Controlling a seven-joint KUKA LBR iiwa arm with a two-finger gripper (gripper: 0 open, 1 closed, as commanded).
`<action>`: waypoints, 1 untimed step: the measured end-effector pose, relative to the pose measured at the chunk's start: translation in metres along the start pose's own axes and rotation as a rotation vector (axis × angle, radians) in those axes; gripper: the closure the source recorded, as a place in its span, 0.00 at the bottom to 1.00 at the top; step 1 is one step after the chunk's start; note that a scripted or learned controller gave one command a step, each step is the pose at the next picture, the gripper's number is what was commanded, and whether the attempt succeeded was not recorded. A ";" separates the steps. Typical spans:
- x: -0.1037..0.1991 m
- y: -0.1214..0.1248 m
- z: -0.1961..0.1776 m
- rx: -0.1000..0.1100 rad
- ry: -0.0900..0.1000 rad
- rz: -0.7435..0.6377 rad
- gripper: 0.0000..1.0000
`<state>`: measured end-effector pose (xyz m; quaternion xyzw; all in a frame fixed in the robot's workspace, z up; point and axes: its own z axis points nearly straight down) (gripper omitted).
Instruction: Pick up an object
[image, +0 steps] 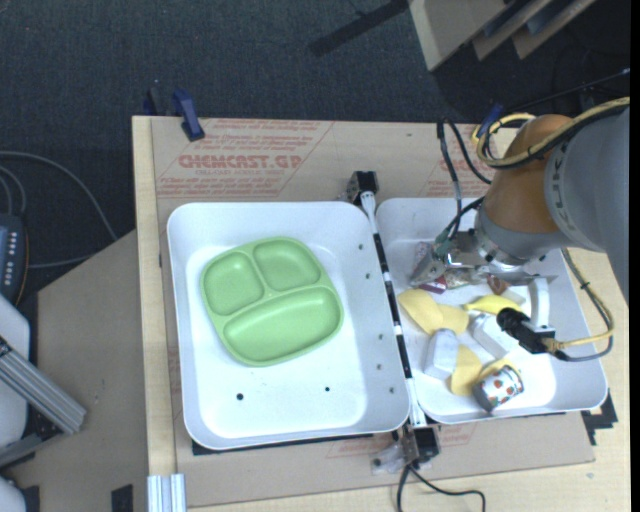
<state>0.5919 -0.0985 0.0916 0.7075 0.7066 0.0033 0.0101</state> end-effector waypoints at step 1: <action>-0.001 0.004 -0.015 -0.010 -0.001 0.001 1.00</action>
